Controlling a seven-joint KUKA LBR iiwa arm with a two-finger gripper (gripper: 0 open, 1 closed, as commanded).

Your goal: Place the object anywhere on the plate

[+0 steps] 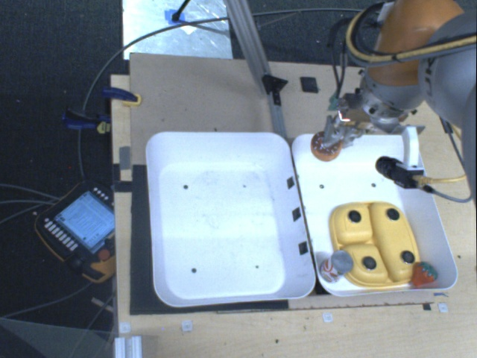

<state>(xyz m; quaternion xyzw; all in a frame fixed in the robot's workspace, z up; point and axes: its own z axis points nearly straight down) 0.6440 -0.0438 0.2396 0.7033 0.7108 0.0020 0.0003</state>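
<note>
Up at about one o'clock in the camera view we see the gripper [333, 134] hanging over the far left corner of the right bin [440, 233], with a small brown, roundish object [325, 148] right at its tips. We cannot tell how the gripper is set, nor whether that brown object is truly held or merely touched, since the detail there is too small and blurred. The grey arm [440, 58] with its orange band reaches in from three o'clock, cables looping around the wrist.

Toward five o'clock in the same bin lies the yellow plate [373, 243], a sectioned tray with dark spots in its compartments. It sits well apart from the brown object. Just beside the plate's near left corner rests a small grey item [340, 261], and at its near right corner a small red one [425, 274].

At the centre, the left bin [160, 200] stands side by side with the right one, their rims touching along the middle. Both rest on a tan bench [209, 88]. At nine o'clock, off the bench on dark floor, we see a handheld pendant [78, 226] with a lit blue screen, and clamps [119, 95] grip the bench's left edge near ten o'clock.
</note>
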